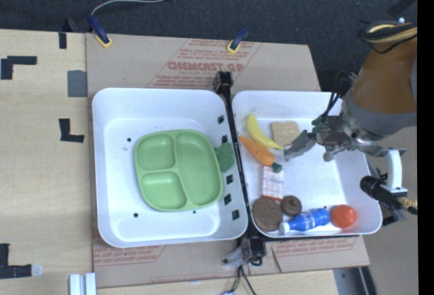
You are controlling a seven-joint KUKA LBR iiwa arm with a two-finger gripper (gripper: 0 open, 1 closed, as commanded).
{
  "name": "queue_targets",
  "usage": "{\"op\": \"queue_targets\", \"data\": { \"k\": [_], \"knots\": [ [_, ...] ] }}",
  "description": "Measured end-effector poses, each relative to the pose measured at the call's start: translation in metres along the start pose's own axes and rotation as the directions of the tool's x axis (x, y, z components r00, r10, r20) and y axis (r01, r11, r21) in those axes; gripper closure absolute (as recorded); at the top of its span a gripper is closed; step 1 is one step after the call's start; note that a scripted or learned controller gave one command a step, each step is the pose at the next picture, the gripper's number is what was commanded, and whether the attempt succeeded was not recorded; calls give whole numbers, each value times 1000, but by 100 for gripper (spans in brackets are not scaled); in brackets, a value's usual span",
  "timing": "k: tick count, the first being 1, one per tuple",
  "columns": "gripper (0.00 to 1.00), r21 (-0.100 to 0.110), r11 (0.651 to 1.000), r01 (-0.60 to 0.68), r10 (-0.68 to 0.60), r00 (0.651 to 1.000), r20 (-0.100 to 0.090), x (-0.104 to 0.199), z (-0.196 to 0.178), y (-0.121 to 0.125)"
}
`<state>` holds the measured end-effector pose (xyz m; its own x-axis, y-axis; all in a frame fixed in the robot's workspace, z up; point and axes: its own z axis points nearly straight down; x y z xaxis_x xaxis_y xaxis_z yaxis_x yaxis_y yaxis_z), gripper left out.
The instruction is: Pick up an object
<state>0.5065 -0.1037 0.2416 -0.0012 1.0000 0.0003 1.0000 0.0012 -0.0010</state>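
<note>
Lowest in frame, along the right bin's [352, 168] bottom edge: brown cookie [267, 213], small chocolate donut [291, 205], blue-white bottle [306, 221] lying on its side, orange-red ball [344, 216]. All near each other, bottle just beside the ball.

Task names no single object, so likeliest target is judged by what sits nearest the claw [293, 149]. That is the tan bread slice [285, 131], upper middle of the right bin, just up-left of the claw tip. Yellow banana [259, 132] lies touching or just beside the bread on its left, long axis running upper-left to lower-right. Orange carrot [257, 150] lies below the banana, roughly parallel to it, its lower end very near the claw tip. White-red packet [272, 184] sits below the carrot, long axis vertical in frame.

Claw reaches in from the right at mid-height of the right bin, pointing left and slightly down. Cannot tell whether it is spread or closed; nothing visibly gripped.

Key relation: carrot end and bread both lie just left of the claw, so a short move left and down should reach either. The banana-carrot crowding could spoil a clean grasp.

Left bin [115, 110] holds a green divided plate [178, 169], well apart from the claw. Both bins sit on cardboard [196, 63] on the wooden counter [34, 171].
</note>
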Motion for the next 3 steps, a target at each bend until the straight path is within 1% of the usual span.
{"op": "queue_targets", "data": {
  "k": [1,2,3],
  "knots": [
    [0,2,1000,0,0,1000,0,33,55,42],
    [0,1,1000,-1,1,1000,0,9,101,44],
    [0,-2,1000,-1,1,1000,0,2,156,47]
  ]
}}
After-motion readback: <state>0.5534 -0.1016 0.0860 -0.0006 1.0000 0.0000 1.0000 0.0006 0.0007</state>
